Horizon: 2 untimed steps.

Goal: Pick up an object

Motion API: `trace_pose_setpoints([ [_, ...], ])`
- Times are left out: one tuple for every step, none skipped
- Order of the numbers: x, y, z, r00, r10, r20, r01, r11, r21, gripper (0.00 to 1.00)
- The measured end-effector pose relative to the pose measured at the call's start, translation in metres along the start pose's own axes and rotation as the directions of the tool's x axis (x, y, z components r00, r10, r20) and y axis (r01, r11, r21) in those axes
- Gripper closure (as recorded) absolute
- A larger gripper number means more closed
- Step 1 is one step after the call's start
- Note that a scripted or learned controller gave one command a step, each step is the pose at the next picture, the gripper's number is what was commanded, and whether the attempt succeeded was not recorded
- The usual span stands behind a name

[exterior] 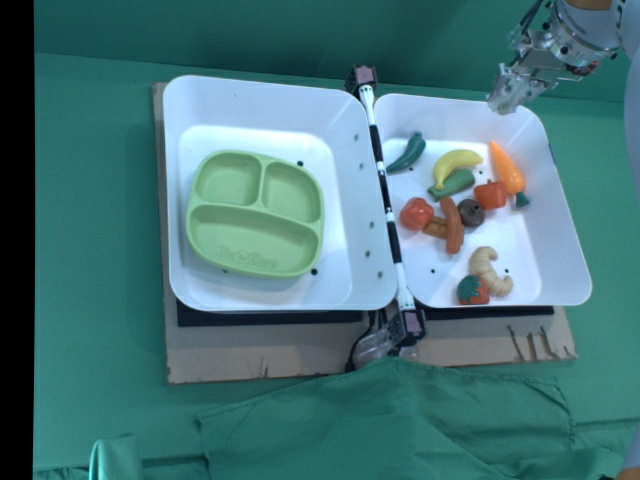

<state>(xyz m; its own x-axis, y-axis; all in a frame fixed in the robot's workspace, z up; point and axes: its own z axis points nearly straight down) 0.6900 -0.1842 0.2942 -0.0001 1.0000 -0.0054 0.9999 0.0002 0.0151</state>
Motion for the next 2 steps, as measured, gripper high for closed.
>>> trace_pose_setpoints([
  [-0.0018, -0.0015, -0.0108, 1.000, 0.005, 0.003, -0.005, 1.000, 0.002, 1.00],
  [-0.0020, -0.0017, -0.0101, 1.000, 0.006, 0.003, -0.006, 1.000, 0.004, 0.00],
])
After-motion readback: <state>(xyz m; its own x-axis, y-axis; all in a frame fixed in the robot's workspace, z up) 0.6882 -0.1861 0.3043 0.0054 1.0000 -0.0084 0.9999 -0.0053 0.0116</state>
